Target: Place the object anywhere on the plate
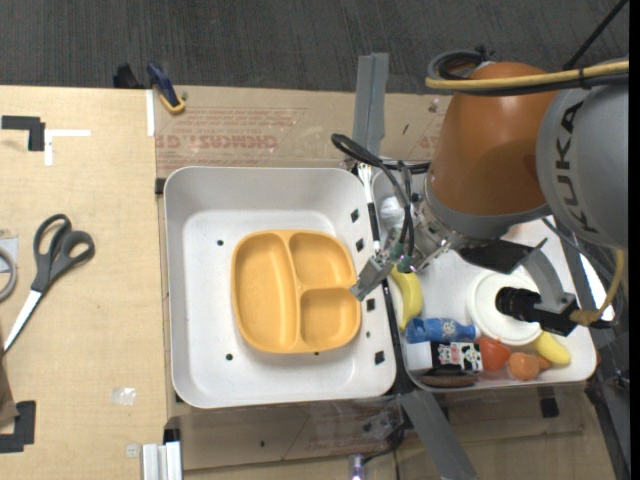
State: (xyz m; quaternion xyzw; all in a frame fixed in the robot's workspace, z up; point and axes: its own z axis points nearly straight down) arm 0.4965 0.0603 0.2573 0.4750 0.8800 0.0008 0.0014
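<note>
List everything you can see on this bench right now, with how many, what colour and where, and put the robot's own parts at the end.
plate: 1, yellow-orange, three compartments, in the left bin
left bin: 1, white, middle of the bench
right bin: 1, white, beside the left bin, partly under the arm
banana: 1, yellow, left end of the right bin
blue packet: 1, blue, right bin, just past the banana
black and white carton: 1, front of the right bin
scissors: 1, black handles, on the bench at far left
arm: 1, grey with orange band, over the right bin
claw: 1, dark, at the plate's right edge; fingers too small to judge
</note>
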